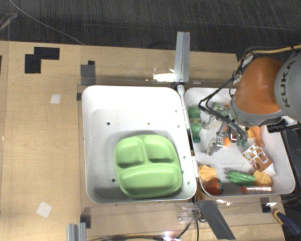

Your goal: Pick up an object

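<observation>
Down on the wooden table (pixel 35 154), seen from the single camera above, two shallow white bins sit side by side so that things can be lifted from one and dropped in the other. The left bin (pixel 105 109) is smooth moulded plastic with rounded corners, and it carries one thing: a pale green divided tray (pixel 148 165), glossy, rounded, with three sunken compartments, lying flat toward the near wall.

The right bin (pixel 286 177) holds the clutter from which a pick would come. Along its near edge lie a ridged yellow piece (pixel 207 172) beside a small red round toy (pixel 213 187), then a green toy vegetable (pixel 243 176), long and knobbly, touching a yellow corn-like piece (pixel 263 176). A thin red stick (pixel 257 189) lies just in front of them. A flat printed packet (pixel 257 156) in white and orange rests further back, and a green cylindrical item (pixel 194 119) stands against the wall shared with the left bin.

The arm (pixel 271 87) leans in from the right, its orange band and grey wrist hanging over the far half of the right bin, with cables looping off it. The pincer (pixel 221 140) is low over the bin floor, between the green cylinder and the packet, seemingly above bare white plastic. Whether it is spread or pressed together I cannot tell; the metal parts blur together, and nothing is visibly caught in it. I judge no object is picked up yet.
</observation>
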`<move>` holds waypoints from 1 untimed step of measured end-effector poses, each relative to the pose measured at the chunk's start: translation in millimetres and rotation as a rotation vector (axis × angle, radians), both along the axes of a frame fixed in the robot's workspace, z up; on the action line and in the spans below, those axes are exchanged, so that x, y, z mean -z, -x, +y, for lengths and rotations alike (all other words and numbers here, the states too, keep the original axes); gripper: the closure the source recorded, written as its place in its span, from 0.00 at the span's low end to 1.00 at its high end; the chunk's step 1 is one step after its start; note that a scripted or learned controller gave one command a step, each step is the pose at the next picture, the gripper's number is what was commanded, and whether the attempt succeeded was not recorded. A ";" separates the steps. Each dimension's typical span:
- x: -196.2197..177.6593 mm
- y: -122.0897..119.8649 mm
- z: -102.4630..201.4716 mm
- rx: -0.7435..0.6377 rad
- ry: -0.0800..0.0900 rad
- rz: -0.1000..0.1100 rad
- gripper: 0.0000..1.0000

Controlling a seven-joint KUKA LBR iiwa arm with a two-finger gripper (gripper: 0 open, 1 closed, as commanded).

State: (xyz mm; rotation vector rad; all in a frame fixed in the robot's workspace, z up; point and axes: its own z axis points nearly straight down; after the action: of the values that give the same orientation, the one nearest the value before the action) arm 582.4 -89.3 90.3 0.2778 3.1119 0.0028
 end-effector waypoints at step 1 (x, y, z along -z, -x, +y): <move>-14.9 -5.0 1.0 -0.005 0.002 -0.017 1.00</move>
State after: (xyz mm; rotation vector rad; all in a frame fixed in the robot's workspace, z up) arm 587.3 -88.3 105.2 0.2681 3.0957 0.0026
